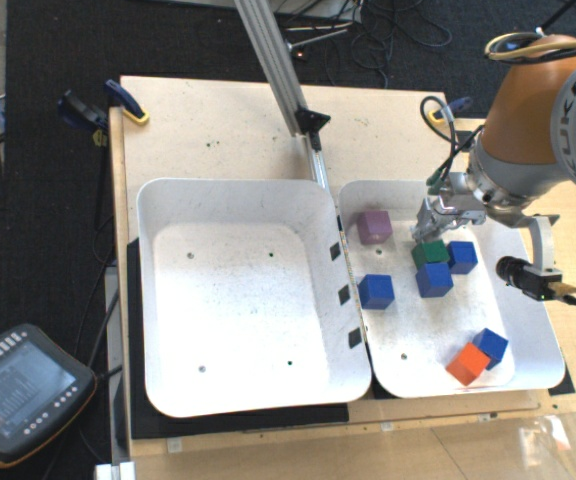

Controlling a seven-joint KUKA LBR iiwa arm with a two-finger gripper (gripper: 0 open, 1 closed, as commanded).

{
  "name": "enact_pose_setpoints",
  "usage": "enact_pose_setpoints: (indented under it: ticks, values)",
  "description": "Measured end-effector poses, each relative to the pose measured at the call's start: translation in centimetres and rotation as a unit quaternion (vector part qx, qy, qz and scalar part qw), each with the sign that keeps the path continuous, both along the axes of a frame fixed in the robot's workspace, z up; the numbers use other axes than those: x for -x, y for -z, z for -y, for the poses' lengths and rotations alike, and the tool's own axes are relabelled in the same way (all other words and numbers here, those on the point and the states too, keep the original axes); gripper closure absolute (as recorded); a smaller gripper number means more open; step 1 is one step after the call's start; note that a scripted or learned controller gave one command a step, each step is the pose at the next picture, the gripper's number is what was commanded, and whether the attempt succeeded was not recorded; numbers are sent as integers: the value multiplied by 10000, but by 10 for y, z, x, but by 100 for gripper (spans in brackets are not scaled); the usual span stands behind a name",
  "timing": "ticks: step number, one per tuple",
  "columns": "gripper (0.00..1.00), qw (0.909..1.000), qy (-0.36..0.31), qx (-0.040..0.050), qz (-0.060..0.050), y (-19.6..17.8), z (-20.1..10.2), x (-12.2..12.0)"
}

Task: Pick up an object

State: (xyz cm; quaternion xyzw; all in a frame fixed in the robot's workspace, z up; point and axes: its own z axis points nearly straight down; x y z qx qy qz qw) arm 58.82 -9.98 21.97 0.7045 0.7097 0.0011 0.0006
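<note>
You have two white bins side by side on the bench: the left bin (233, 298) and the right bin (528, 353), which holds all the blocks. The arm (538, 108) reaches in from three o'clock, its orange band over the right bin's far corner.

The gripper (434, 230) hangs at the twelve o'clock side of a tight cluster: a green block (430, 253) directly beneath it, a blue block (462, 257) touching that at three o'clock, and another blue block (434, 280) touching at six o'clock. From this slant you cannot tell whether the gripper has closed on anything.

The green block is likely your target; it lies straight under the tip, hemmed in on two sides, so a clean descent matters.

Elsewhere, a purple block (374, 227) sits at nine o'clock from the gripper, a lone blue block (376, 291) at seven o'clock, and an orange block (468, 364) touching a blue one (490, 347) near the bin's front.
</note>
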Motion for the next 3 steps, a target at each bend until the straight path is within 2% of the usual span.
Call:
enact_pose_setpoints:
  ticks: [2, 3]
  values:
    - [100, 10000, -6, -3, -2, 9, -107, -23]
    - [100, 10000, -2, -7, 8, -11, -156, -44]
